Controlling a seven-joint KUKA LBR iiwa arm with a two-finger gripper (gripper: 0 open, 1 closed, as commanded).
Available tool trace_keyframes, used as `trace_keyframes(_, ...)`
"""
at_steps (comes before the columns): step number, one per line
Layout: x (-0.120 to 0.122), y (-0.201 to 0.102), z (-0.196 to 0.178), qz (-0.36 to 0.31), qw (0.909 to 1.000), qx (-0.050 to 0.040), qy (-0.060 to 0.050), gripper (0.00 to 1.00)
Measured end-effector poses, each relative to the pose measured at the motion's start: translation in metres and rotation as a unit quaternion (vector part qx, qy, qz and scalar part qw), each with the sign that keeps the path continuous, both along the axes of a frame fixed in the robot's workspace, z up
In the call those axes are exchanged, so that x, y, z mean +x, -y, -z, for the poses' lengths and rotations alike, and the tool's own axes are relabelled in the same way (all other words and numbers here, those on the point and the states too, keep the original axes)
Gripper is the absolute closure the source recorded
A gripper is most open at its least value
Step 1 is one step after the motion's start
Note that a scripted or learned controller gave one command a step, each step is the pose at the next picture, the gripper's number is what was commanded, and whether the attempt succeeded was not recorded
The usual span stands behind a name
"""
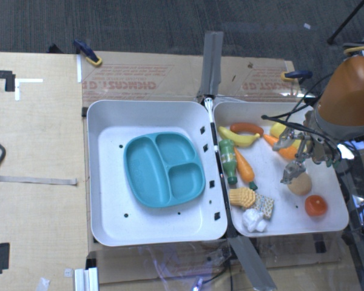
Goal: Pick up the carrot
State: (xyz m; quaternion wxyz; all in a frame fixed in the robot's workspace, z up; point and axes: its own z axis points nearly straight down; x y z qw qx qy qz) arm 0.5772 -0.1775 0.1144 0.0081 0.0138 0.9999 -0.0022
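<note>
The carrot (244, 166) is an orange tapered piece lying in the left part of the right bin (337, 223), between a green bottle (228, 160) and bare bin floor. My gripper (293, 167) hangs over the middle right of the same bin, well to the right of the carrot and apart from it. It sits just above a round tan piece (301, 186), with a small orange item (287, 152) close by its upper side. Nothing of the carrot is inside the gripper.
The right bin also holds a banana (239, 139), a red piece (247, 128), corn (242, 197), a cracker (266, 205), a white lump (253, 221) and a tomato (316, 205). A teal divided plate (165, 168) lies in the left bin (100, 180).
</note>
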Motion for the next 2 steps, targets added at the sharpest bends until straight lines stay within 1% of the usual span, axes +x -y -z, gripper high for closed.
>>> trace_keyframes(1,0.028,0.039,0.021,0.180,0.9837,0.0034,-0.005,0.00)
trace_keyframes(2,0.031,0.038,0.009,0.178,0.9840,0.0025,-0.002,1.00)
